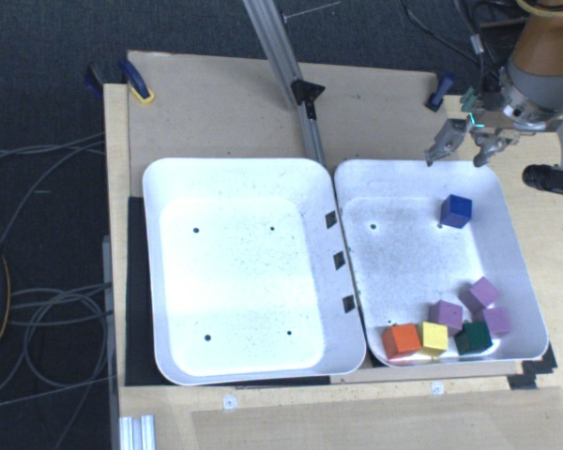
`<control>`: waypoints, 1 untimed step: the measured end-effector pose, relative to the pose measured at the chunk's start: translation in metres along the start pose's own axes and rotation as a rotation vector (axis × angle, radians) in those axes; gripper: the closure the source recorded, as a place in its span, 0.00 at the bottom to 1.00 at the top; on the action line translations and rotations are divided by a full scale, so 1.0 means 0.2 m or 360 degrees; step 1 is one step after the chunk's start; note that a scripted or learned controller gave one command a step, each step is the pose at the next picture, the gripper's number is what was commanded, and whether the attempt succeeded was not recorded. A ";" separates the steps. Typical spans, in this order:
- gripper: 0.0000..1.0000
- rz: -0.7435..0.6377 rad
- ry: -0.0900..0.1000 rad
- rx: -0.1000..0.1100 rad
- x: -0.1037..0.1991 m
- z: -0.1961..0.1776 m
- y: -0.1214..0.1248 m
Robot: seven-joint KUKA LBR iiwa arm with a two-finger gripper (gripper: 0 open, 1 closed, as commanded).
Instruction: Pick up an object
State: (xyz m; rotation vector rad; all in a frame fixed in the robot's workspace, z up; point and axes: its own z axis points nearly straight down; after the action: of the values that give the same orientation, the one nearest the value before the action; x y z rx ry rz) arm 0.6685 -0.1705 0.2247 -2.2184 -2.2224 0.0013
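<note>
Gripper (461,152): fingers spread wide, holding nothing, poised over the right bin (517,251) far rim. Blue cube (456,210) lies just below it, untouched, inside that bin.

Probably lab: bench (225,101), cables (38,251).

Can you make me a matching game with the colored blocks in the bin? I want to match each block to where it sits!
Things:
1. blue block
2. orange block
3. green block
4. tool

Places:
A. near corner of the right bin, beside the yellow block
B. alone, toward the bin's far side
C. above the bin's far edge
D. leftmost in the near cluster

Pairs: 1-B, 2-D, 3-A, 4-C
</note>
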 end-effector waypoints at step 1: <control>0.00 0.0000 -0.0001 0.0001 0.00 0.00 0.00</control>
State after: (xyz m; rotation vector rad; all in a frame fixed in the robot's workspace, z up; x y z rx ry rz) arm 0.6684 -0.1707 0.2248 -2.2184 -2.2225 0.0027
